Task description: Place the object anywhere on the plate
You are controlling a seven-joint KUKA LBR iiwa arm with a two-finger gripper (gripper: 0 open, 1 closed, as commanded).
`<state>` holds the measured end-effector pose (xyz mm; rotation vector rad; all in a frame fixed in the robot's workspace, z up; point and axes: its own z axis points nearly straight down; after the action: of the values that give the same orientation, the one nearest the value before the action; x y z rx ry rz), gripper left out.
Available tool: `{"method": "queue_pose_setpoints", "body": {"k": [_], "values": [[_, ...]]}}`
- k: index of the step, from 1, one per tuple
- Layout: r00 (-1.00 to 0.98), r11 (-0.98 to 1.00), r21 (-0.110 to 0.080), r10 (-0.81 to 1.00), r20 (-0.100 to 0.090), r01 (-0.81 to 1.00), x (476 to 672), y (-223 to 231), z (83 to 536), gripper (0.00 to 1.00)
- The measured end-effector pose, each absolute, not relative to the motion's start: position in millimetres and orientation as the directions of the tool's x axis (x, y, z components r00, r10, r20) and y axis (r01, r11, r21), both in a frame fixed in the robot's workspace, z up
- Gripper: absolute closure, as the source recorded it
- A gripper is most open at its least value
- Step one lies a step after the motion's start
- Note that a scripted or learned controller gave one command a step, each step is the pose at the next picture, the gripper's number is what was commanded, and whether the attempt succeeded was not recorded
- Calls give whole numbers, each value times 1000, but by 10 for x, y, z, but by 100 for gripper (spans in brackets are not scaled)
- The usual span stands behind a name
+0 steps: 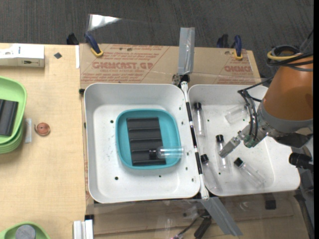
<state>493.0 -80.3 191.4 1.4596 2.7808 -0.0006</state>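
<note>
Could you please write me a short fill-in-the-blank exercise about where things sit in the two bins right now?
1. The teal plate sits in the ____ bin.
2. On the plate lies a black ____ tray.
3. One clear vial rests on the plate's ____ edge.
4. The tool is over the ____ bin.

Missing words: left; ridged; right; right

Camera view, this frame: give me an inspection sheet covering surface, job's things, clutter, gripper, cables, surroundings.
Surface: two white bins, left bin and right bin, side by side on a wooden bench.
Job's things: teal plate in the left bin; a clear vial lies on its right edge.
Clutter: more clear vials loose in the right bin.
Gripper: gripper low over the right bin.
Cables: yellow cable behind the arm.
Surroundings: cardboard sheet, clamps, green tray.
</note>
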Motion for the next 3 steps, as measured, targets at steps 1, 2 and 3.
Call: {"method": "queue_pose_setpoints", "body": {"k": [1,2,3], "values": [[-592,592,0,806,-2,806,4995,-1430,2463,0],[-810,810,0,586,-4,586,5057,-2119,3105,0],[-816,816,1,578,-3,578,5415,-2132,4320,0]]}}
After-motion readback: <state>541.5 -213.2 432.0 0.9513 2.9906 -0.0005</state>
